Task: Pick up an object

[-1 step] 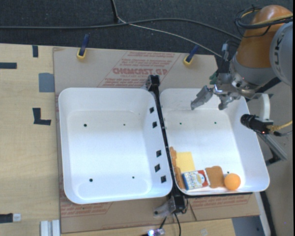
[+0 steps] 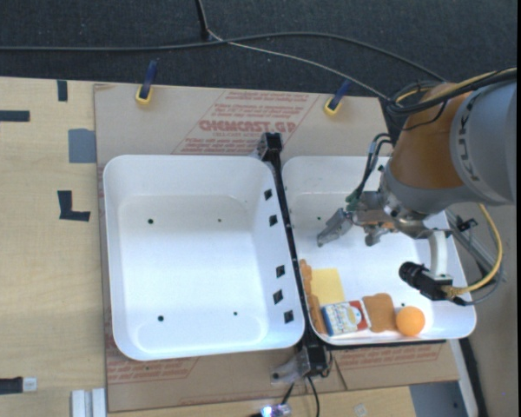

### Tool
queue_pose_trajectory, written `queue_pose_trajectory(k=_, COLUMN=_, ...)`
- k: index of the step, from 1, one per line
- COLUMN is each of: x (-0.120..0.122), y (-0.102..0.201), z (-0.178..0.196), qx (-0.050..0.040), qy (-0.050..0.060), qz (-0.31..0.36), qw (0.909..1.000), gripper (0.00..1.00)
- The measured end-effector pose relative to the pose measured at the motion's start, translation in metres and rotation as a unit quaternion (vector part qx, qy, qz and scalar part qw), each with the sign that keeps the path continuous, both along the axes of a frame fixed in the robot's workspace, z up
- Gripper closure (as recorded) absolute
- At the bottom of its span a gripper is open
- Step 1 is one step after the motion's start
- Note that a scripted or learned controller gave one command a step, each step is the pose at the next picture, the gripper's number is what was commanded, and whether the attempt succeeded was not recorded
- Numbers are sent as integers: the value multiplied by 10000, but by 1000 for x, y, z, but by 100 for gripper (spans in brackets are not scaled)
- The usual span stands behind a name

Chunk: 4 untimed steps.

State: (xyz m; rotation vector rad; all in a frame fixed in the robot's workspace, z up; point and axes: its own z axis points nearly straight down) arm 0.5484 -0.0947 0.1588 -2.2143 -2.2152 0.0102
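Well to the left of the claw (image 2: 354, 230) we see the left bin (image 2: 122, 259), and the claw itself hangs over the right bin (image 2: 317, 174). Its two fingers (image 2: 333, 230) stand spread apart with nothing between them. Below the claw, along the bin's near edge, lie a yellow block (image 2: 326, 285), a small carton (image 2: 343, 318), a tan piece (image 2: 379, 311) and, furthest right, an orange ball (image 2: 410, 321), all apart from the claw.

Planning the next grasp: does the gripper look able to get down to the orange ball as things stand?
Probably yes. The gripper hangs over the right bin, and the orange ball lies uncovered at its near edge, beside a brown block.
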Motion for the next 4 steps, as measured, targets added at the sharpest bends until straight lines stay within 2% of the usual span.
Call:
queue_pose_trajectory(k=1, x=3, y=-20, z=75, qx=-20, qy=-82, qz=0, qw=10000, gripper=0)
queue_pose_trajectory(k=2, x=-22, y=-10, z=-80, qx=-13, qy=-34, qz=-4, qw=10000, gripper=0)
queue_pose_trajectory(k=3, x=-42, y=18, z=42, qx=-8, qy=-88, qz=18, qw=10000, gripper=0)
queue_pose_trajectory(k=4, x=-54, y=20, z=90, qx=-12, qy=-72, qz=5, qw=10000, gripper=0)
